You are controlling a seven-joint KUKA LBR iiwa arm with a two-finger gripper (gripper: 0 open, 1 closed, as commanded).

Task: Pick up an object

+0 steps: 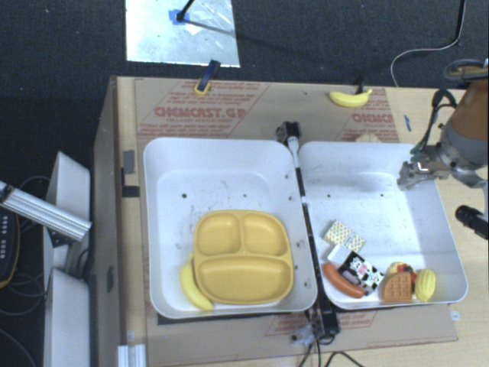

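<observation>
The right bin [382, 167] holds several small toys near its front edge: a checkered block [340, 233], a red sausage [342, 280], a black and white cow toy [361, 271], a brown waffle [396, 287] and a yellow lemon [425, 284]. In the left bin [176, 167] lie a yellow divided plate [243, 256] and a banana [193, 287] beside it. My gripper [412, 172] hangs over the right bin's far right corner, well away from the toys. Nothing shows between its fingers.
Another banana [350, 97] lies on the cardboard behind the right bin. A black divider clamp [290, 134] sits between the bins. A cable curls above the arm [466, 128] at the far right.
</observation>
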